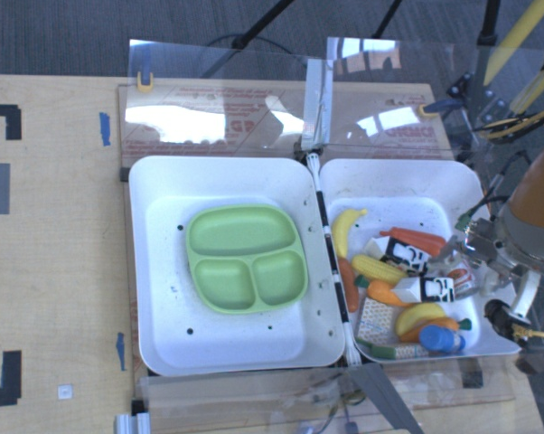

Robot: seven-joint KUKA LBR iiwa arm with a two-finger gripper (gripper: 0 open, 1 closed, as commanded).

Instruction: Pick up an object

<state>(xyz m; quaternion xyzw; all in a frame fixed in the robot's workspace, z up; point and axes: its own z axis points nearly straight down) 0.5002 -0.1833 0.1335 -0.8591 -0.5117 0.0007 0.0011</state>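
Reaching in from the right, the gripper (454, 265) is lowered over the right bin (408, 181), where the toy food is piled; whether anything is grasped cannot be told. An approach seems in hand. Next, a descent onto one piece, perhaps the corn (378, 268), is called for.

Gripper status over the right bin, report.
Gripper low over right bin, nothing seen held. Toy food piled beneath: banana, carrot. Green divided plate in left bin.
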